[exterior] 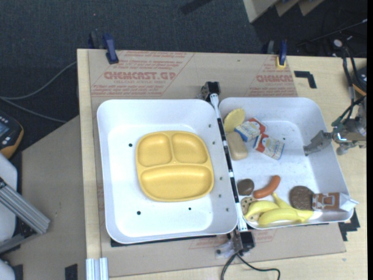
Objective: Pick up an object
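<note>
The right bin (303,111) holds several toy foods: a yellow slice (234,119), a beige bread piece (238,147), two small cartons (250,129) (271,148), a sausage (267,186), a small brown round piece (245,186), a dark cookie (301,197), a brown packet (327,202) and bananas (277,214). My gripper (320,142) hangs at the bin's right side, above its right wall, with a grey tip pointing left over bare bin floor. It touches none of the foods, and nothing shows between its fingers.
The left bin (116,156) carries a yellow divided plate (174,165). A black divider strip (224,150) runs between the bins. Cables (352,69) hang at the right, and clamps (109,46) hold the board's far edge.
</note>
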Available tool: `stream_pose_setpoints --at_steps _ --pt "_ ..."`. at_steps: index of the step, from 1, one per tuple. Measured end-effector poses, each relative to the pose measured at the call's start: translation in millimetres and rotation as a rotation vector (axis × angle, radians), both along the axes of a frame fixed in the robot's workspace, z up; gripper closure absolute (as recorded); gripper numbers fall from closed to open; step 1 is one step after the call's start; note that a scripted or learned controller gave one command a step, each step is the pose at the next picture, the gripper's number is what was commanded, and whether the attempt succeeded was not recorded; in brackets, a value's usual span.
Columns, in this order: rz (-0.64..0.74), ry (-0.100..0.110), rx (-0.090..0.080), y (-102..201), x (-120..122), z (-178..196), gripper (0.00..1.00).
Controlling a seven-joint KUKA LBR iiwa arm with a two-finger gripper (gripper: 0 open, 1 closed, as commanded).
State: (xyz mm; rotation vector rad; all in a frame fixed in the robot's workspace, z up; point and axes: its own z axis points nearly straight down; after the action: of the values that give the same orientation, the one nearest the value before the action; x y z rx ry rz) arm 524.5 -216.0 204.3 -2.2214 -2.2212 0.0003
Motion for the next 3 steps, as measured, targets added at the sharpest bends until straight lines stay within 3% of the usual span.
stream_pose_setpoints --at_steps 1,2,3 --pt "0.006 0.007 0.005 76 -11 -67 0.0" --pt "0.0 0.006 0.003 83 -33 -123 0.0" --pt "0.0 -0.003 0.0 82 -31 -110 1.0"
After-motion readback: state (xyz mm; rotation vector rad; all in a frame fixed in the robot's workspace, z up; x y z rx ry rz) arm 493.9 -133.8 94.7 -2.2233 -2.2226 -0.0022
